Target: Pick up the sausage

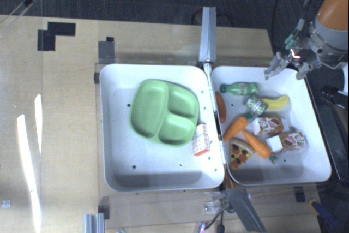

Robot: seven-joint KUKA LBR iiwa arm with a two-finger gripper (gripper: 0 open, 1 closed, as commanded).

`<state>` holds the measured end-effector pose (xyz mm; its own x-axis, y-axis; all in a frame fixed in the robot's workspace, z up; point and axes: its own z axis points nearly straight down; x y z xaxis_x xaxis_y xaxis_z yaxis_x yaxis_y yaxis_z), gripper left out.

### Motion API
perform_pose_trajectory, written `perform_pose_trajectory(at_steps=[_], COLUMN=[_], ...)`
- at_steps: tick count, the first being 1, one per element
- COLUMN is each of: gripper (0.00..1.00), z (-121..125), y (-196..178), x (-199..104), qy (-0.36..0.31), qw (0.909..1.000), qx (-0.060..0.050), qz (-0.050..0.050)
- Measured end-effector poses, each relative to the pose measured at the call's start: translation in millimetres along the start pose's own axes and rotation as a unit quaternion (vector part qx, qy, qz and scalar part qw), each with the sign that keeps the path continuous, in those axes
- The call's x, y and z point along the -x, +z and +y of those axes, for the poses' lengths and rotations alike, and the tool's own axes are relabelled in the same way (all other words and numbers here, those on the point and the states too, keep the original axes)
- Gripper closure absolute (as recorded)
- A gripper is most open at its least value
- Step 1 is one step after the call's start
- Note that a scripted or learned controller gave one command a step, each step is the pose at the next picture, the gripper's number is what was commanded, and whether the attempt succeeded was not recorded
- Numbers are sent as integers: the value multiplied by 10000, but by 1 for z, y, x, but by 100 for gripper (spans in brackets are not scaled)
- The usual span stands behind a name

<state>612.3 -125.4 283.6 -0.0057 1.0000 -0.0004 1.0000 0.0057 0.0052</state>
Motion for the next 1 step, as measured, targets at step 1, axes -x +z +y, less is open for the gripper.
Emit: perform_pose_trajectory(at_steps=[1], gripper=[0], z=[19], y=[-1], x=[-11], qy=[2225], qw=[9749], qx=[0], qz=[-2])
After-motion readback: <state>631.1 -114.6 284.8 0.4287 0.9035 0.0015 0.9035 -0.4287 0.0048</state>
